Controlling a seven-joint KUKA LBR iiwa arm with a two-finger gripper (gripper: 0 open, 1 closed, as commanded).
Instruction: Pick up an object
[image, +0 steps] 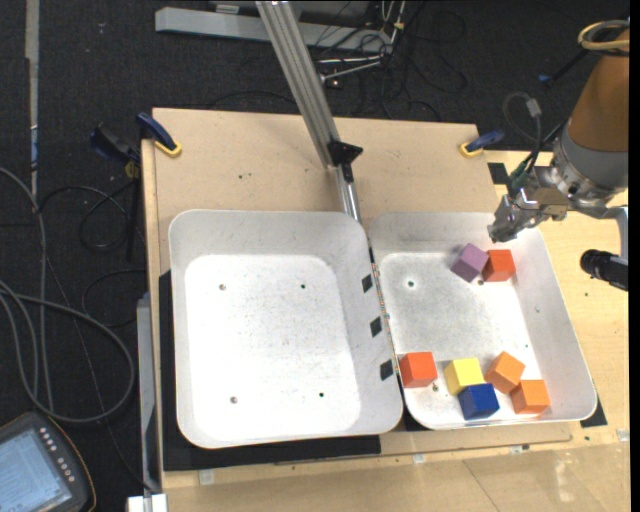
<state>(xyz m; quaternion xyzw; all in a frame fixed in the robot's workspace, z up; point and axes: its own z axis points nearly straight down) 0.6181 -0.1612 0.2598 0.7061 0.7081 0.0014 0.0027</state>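
Note:
The right bin (555, 300) holds several small blocks. A purple block (468, 262) and an orange block (499, 265) sit side by side near its far right. Along the near edge lie an orange block (418, 368), a yellow block (463, 375), a blue block (479, 400) and two more orange blocks (506, 370) (530, 396). My gripper (503, 228) hangs at the bin's far right rim, just above and behind the orange block beside the purple one. Nothing shows between its tips.
The left bin (200, 330) lies beside the right one. A slanted metal pole (305, 80) crosses above the bench to the bins' joint. Clamps sit at the bench's far corners (160, 135) (480, 143). Cables trail on the floor at left.

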